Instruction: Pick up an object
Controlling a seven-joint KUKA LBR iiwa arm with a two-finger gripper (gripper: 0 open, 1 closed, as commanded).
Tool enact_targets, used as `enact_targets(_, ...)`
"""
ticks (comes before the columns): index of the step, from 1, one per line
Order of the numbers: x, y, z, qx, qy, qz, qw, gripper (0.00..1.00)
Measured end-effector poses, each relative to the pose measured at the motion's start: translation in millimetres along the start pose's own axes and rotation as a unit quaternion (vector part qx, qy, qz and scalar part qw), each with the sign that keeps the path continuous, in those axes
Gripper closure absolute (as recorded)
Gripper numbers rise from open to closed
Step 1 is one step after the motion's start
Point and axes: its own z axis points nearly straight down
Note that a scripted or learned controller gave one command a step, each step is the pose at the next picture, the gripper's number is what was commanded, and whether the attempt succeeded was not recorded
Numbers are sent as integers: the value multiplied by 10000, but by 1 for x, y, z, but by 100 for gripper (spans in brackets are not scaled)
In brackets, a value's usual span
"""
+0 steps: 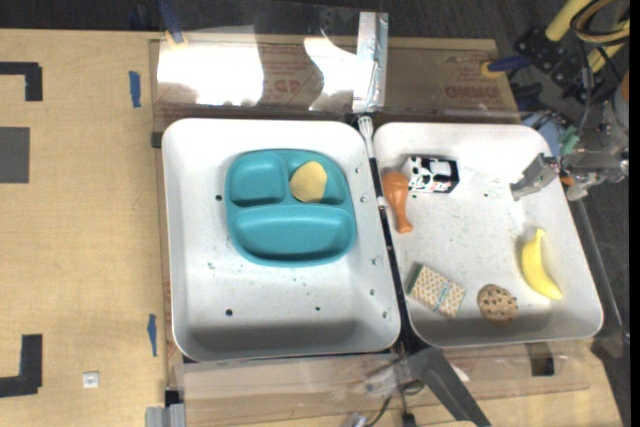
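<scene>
While the arm waits at the far right edge of the bench, its gripper hangs over the right bin's rim w/ nothing between the fingers; whether they're apart or together can't be told at this angle. Pickable objs sit loose in that bin, likely scattered so a program can try any: banana nearest the claw, cookie & patterned cracker along the near wall, orange carrot-like toy beside a black-and-white cow toy by the divider. Left bin holds a teal divided tray; a yellow round piece rests in its upper-right compartment. No grasp yet, judging by this.
</scene>
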Motion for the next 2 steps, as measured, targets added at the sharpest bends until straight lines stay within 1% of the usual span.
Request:
enact_targets(1, 42, 14, 128, 47, 7, 905, 9959, 0)
enact_targets(2, 52, 103, 135, 31, -8, 515, 9987, 0)
